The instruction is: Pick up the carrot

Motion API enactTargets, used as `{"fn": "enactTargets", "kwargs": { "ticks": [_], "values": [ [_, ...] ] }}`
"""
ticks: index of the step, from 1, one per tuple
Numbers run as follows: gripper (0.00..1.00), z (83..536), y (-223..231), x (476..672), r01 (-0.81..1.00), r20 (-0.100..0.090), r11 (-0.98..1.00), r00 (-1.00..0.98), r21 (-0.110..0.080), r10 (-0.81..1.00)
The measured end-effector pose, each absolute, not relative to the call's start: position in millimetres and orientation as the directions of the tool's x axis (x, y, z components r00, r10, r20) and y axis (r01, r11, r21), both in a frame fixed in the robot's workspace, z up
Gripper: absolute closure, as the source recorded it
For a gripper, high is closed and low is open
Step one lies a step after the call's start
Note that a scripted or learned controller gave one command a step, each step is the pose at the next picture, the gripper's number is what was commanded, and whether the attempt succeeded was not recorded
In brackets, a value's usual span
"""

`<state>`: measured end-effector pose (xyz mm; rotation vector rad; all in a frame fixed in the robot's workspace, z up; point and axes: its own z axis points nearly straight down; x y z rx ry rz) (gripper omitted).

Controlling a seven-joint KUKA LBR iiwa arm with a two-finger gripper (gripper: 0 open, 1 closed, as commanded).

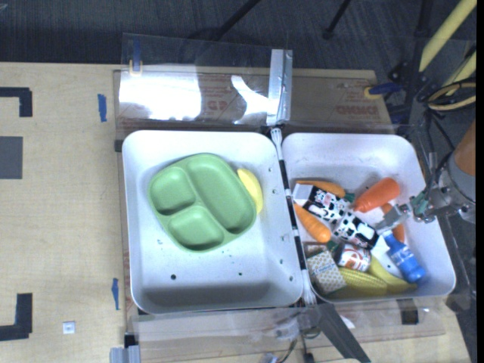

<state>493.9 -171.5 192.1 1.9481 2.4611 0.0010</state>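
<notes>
Several toy foods lie piled in the right bin [355, 148]. One orange carrot-like piece [311, 222] lies at the pile's left side, next to the wall between the bins. A slimmer orange piece [325, 188] lies behind it. A thicker orange piece [376, 193] lies tilted at the pile's upper right. My gripper [414, 206] hangs low over the right side of this bin, just right of the thick orange piece and above a blue bottle [404, 262]. I see nothing held in it.
A black-and-white cow-patterned item [342, 216], a yellow corn cob [367, 280] and a small patterned box [324, 271] crowd the same pile. The left bin [151, 278] holds a green divided plate [201, 200] with a yellow piece [252, 187] at its right edge.
</notes>
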Motion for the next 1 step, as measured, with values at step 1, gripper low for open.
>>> {"fn": "enactTargets", "kwargs": {
  "ticks": [1],
  "values": [
    [0.0, 197.4, -204.5, 495.9, 0.972, -0.003, 0.236, -0.236, 0.003, 0.972]
  ]
}}
